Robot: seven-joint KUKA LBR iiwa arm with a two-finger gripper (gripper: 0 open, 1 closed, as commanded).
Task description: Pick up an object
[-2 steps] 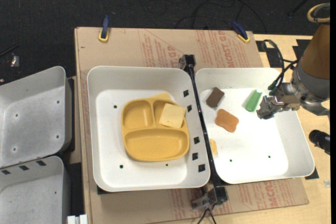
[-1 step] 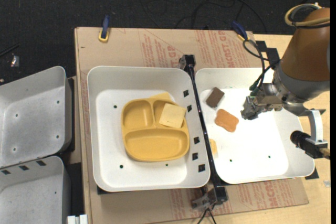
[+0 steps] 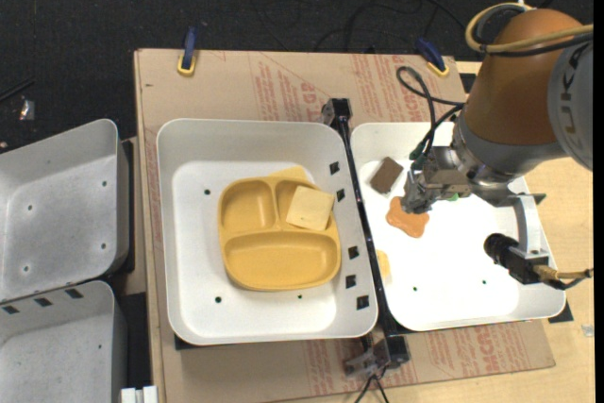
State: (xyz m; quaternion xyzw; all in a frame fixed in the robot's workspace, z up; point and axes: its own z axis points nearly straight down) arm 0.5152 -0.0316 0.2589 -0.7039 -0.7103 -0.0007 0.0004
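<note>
The arm [image 3: 528, 99] reaches in from the right over the right bin [image 3: 472, 297], its bulky grey and orange body hiding part of that bin's far wall. Its jaws [image 3: 417, 200] hang low over an orange flat piece [image 3: 408, 222], right at its upper edge; whether they are parted or closed, or touching the piece, cannot be told from this slant. Just beside, toward the divider, lies a small brown block [image 3: 386, 175]. In the left bin [image 3: 189, 203] sits a yellow divided tray [image 3: 274, 260] with a pale yellow square block [image 3: 310, 208] resting across its upper right compartment. The cardboard-covered surface [image 3: 283, 80] carries both bins.
</note>
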